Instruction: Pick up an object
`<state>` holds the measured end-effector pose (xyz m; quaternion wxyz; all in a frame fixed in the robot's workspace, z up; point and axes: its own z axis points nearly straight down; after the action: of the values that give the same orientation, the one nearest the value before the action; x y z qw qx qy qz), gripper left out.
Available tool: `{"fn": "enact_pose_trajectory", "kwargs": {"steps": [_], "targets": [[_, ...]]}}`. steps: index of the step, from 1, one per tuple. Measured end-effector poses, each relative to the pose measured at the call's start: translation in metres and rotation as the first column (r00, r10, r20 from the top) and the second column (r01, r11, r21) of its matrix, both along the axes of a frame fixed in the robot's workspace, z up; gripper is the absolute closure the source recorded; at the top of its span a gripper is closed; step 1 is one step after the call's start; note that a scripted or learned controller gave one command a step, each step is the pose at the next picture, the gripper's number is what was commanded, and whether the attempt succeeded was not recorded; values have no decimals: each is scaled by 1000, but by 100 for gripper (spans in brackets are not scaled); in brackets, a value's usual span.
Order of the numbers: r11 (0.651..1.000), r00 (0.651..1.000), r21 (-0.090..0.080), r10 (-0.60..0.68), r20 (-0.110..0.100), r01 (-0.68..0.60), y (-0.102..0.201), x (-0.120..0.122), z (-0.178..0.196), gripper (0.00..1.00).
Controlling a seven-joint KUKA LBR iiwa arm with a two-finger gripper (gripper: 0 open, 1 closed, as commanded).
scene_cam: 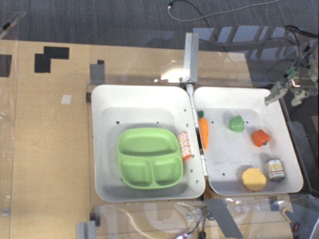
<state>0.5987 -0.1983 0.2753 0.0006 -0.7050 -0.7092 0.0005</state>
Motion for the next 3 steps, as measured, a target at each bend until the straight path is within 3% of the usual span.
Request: {"fn": "enact_pose_trajectory", "kwargs": {"steps": [1, 2, 3], "targets": [[999, 999, -1, 46, 5, -46, 1, 24, -157, 0], [1000, 1000, -1, 26, 12, -26, -7, -30, -186, 0], [1000, 999, 0, 28, 17, -28, -5, -27, -175, 100]]}}
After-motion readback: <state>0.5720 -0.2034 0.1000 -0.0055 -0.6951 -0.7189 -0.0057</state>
